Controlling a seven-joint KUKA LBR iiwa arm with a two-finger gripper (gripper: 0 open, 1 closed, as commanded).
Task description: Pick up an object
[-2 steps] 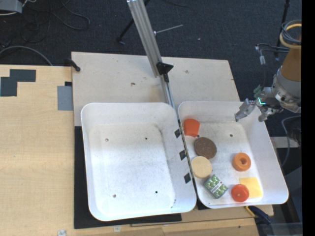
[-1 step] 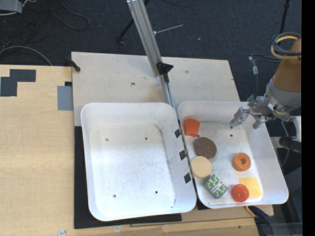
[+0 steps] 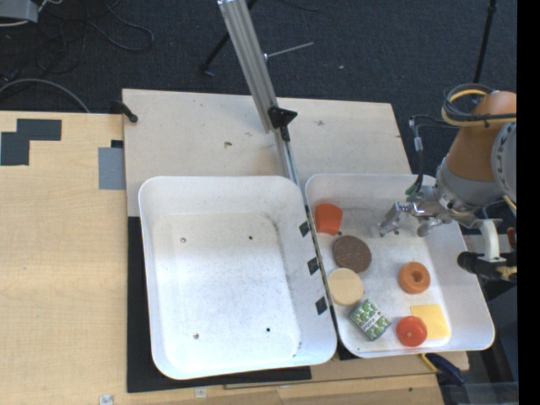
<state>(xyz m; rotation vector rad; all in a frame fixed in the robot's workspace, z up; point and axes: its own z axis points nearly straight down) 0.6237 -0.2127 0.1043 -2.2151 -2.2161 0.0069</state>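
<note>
Gripper (image 3: 403,218) hangs over the right bin (image 3: 472,332), fingers apart, holding nothing. Orange ring (image 3: 413,278) lies near below: looks light, rigid; grip across its outer rim.

You are looking down on a robotics lab, not a home or a shop. The table (image 3: 211,133) is a plain pale board set beside a light wood panel (image 3: 59,260) patched with grey tape squares, all of it bare and functional. Two shallow white bins (image 3: 160,226) sit side by side on a black mat, the right bin (image 3: 472,310) stocked with small toy-like test pieces. A slanted aluminium extrusion rail (image 3: 253,66) rises from the table on a black bracket. Loose cables (image 3: 51,24) trail across the dark carpet behind. At your right, the grey industrial arm (image 3: 472,167) with its orange band leans in over the bins.
</note>
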